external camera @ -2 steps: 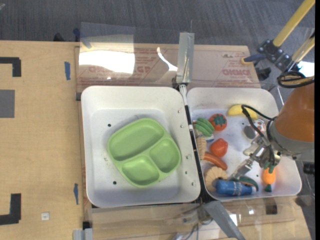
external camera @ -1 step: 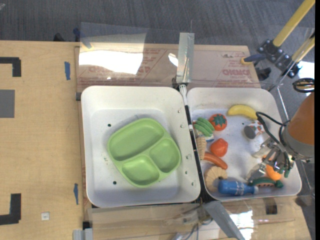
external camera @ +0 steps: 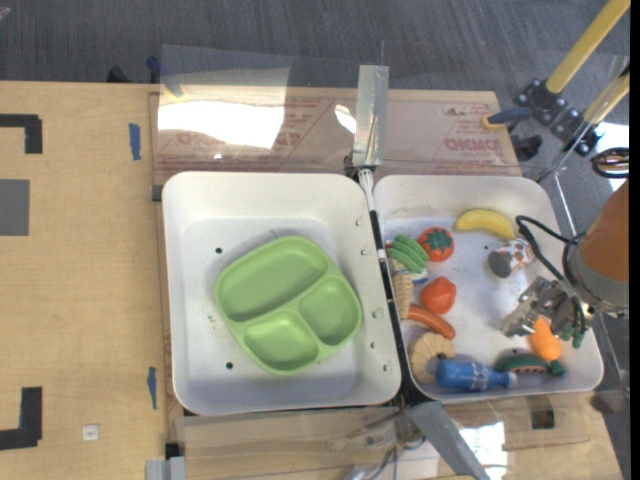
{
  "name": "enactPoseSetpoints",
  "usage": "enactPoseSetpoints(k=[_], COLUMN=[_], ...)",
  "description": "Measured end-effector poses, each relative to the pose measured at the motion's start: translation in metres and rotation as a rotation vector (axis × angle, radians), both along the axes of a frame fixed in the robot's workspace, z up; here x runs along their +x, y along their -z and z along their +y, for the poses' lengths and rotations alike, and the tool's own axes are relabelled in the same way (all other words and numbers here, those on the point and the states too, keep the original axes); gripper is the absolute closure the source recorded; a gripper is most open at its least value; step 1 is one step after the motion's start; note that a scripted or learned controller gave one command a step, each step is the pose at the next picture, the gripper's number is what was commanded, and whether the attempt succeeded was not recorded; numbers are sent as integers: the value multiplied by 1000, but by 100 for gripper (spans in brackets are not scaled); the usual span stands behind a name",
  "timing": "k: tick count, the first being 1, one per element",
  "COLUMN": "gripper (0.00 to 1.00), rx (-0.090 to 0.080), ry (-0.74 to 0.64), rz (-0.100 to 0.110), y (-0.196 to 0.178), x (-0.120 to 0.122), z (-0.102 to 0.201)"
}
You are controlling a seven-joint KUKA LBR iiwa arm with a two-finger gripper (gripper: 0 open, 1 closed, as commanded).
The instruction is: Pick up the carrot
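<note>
The carrot [external camera: 546,342], a small orange toy with a green top, lies near the front right corner of the right bin [external camera: 470,200]. My gripper [external camera: 541,314] hovers directly over it, at or touching its upper end. The grey arm with its orange band [external camera: 612,240] comes in from the right edge. The metal gripper parts overlap the carrot, so its grip is hidden from this angle.
The right bin also holds a banana [external camera: 487,222], a tomato [external camera: 436,243], green vegetables [external camera: 408,253], a red pepper [external camera: 438,294], a blue bottle [external camera: 464,374] and a dark green piece [external camera: 530,366] just below the carrot. A green divided plate [external camera: 288,303] lies in the left bin [external camera: 190,228].
</note>
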State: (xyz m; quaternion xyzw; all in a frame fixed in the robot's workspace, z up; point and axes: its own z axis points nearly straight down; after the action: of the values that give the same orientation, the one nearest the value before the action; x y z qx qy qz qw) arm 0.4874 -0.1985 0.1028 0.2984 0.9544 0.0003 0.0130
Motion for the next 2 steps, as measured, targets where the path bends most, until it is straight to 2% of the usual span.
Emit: enactPoseSetpoints(k=[1, 2], gripper=[100, 100], rx=[-3, 0], ry=[-98, 27], rz=[7, 10], y=[11, -171], x=[-3, -5], z=[50, -22])
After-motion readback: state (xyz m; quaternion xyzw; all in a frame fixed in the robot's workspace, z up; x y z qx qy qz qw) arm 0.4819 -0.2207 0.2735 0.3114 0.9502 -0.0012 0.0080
